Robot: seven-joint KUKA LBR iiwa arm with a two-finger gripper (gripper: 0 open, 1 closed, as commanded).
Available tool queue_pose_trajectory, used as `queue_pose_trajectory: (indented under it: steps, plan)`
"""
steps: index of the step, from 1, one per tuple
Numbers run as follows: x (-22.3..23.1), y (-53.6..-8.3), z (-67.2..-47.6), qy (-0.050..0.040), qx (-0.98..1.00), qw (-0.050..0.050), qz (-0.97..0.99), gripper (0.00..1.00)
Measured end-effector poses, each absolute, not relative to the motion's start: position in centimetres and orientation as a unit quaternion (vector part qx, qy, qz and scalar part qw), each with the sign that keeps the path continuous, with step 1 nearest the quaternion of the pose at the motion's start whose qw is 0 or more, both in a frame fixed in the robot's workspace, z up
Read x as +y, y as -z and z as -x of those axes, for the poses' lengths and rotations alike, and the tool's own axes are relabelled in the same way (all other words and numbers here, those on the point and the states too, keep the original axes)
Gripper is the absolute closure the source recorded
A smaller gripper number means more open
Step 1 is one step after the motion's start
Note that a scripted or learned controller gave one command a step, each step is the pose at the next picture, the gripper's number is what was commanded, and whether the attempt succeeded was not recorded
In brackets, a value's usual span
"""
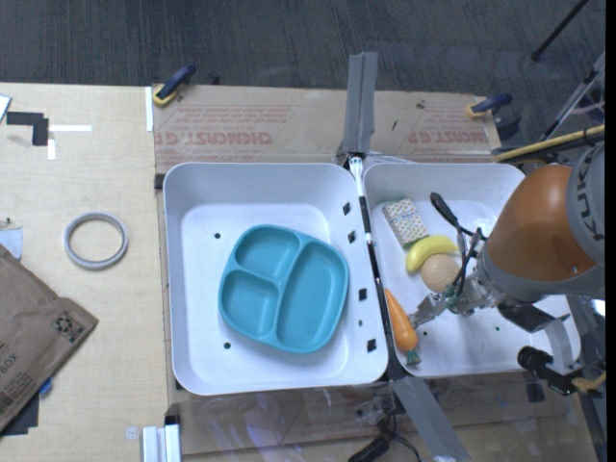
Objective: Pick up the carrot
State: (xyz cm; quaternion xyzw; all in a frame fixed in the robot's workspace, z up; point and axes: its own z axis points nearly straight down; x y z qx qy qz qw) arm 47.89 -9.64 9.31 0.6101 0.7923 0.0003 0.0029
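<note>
The carrot (pixel 399 322) is orange with a green stub end. It lies along the left wall of the right bin (pixel 500 359), near the front. My gripper (pixel 430 308) reaches in from the right and sits low in that bin, just right of the carrot's middle, with its tip close to the carrot. No object shows inside it. The arm's orange band (pixel 539 224) looms over the bin's right half and hides what lies beneath it.
A yellow banana (pixel 430 251), a tan round item (pixel 440 273), a speckled packet (pixel 405 220) and a black utensil (pixel 445 210) lie behind the gripper. The left bin (pixel 192 258) holds a blue divided plate (pixel 286 289). A tape ring (pixel 96 240) lies on the bench.
</note>
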Motion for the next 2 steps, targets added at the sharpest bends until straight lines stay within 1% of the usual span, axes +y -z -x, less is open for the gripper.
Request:
queue_pose_trajectory:
  steps: [1, 2]
  plan:
    - [-3.5, -19.1, -48.2, 0.0000, 0.860, 0.000, -0.510, 0.00]
    - [-5.0, -19.1, -47.9, 0.0000, 0.926, 0.000, -0.377, 0.00]
